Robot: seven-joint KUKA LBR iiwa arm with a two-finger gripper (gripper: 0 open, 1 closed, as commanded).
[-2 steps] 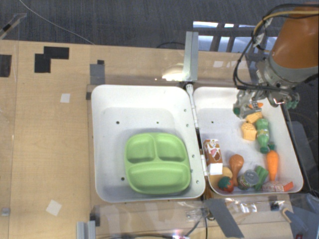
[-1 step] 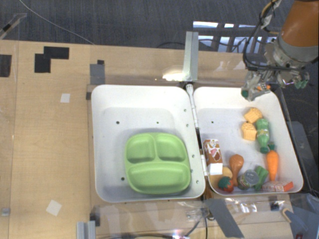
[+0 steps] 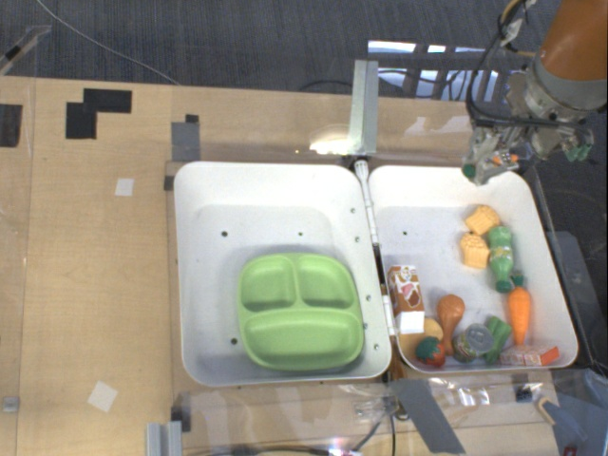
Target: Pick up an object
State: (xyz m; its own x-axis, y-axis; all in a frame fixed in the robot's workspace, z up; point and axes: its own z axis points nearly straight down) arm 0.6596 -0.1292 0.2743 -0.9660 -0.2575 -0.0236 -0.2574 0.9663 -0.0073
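From the fixed camera above the pale wooden worktop [image 3: 85, 283], two shallow white plastic bins sit side by side. The left bin [image 3: 204, 207] holds a single light green plastic tray with three compartments [image 3: 300, 312], lying flat toward the near wall. The right bin [image 3: 418, 207] holds the candidates for picking, gathered along its right and near walls, probably where they settled after being dropped: two yellow blocky toy pieces [image 3: 478, 236], one green toy vegetable [image 3: 502, 257], one orange toy carrot [image 3: 518, 312], one small brown-and-white carton [image 3: 407, 297] against the left wall, one brown drumstick-shaped toy [image 3: 449, 310], and a tangle of small items in the near corner that cannot be counted with confidence. The grey arm with its orange band [image 3: 575, 31] reaches in from the right, and its claw [image 3: 489, 164] hovers over the far right corner of the right bin, above and just beyond the yellow pieces. No object sits between its fingers; whether they are spread or pressed together cannot be told.
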